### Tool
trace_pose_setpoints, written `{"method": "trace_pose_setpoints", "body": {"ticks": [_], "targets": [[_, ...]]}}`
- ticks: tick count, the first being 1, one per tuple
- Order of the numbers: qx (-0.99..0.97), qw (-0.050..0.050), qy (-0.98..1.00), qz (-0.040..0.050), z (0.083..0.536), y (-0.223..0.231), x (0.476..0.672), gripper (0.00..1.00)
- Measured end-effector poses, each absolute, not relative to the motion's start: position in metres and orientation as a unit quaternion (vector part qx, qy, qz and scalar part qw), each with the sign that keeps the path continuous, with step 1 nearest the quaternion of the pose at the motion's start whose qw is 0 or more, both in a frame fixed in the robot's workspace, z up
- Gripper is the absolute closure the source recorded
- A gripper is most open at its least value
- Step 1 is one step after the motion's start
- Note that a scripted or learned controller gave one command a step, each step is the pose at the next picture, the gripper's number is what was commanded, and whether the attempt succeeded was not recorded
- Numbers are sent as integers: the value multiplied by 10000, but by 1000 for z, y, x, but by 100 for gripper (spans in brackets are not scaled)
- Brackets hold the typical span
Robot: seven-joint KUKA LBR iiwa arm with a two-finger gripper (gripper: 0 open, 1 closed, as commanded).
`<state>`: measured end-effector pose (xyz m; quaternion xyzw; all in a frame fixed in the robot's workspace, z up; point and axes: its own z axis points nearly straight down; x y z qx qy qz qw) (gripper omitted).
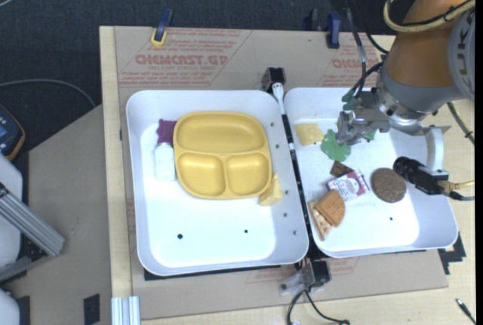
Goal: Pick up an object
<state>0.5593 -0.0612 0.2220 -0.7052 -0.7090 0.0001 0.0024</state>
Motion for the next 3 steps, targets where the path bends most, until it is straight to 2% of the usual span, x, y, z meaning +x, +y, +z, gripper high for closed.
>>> {"method": "trace_pose_setpoints", "body": {"ticks": [1, 2, 3], "targets": [[-7057, 21, -7085, 7, 214, -10, 540, 100], [-7054, 16, -7088, -3, 225, 26, 530, 100], [-7075, 14, -7067, 13, 216, 14, 526, 100]]}}
